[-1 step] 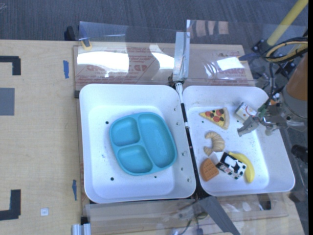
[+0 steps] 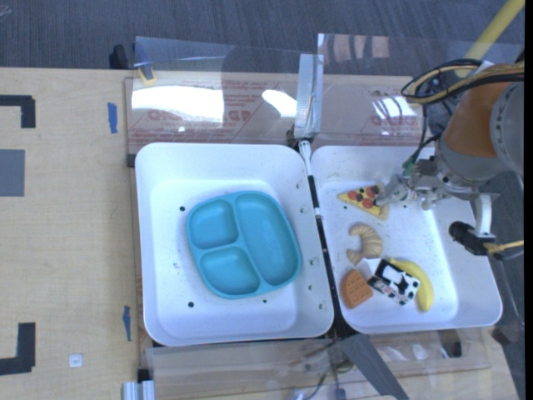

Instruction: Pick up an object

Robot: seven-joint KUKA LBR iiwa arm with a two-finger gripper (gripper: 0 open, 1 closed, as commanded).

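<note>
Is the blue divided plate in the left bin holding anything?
Empty. The blue plate lies flat in the left bin, and all three compartments show bare blue.

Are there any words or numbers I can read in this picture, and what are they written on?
None can be read.
Red print on the clear panel behind the left bin: too blurred to read.
Red print on the clear panel behind the right bin: also too blurred.

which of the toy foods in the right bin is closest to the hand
The pizza slice, at the far end of the right bin, right beside the hand. The croissant, cracker and banana lie nearer the camera.
</note>
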